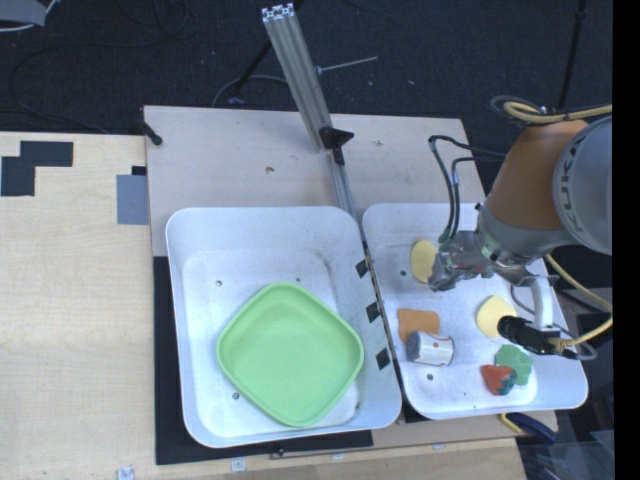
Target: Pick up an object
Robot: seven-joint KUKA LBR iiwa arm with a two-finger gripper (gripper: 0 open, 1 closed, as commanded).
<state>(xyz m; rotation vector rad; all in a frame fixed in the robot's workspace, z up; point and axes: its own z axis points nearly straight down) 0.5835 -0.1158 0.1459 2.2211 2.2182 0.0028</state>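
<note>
White bins (190,238) on wooden bench (230,158), dark floor, tool (443,276) grip state unclear

The arm (545,193) hides the claw's (447,274) tips and part of the yellow object (424,259).

Grey arm (590,193), orange band, black cables

A plate (290,353) lies in the left bin (195,233). In the right bin (560,393), a sponge (419,321) sits just above a small cup (430,348), other small items to their right.
</note>
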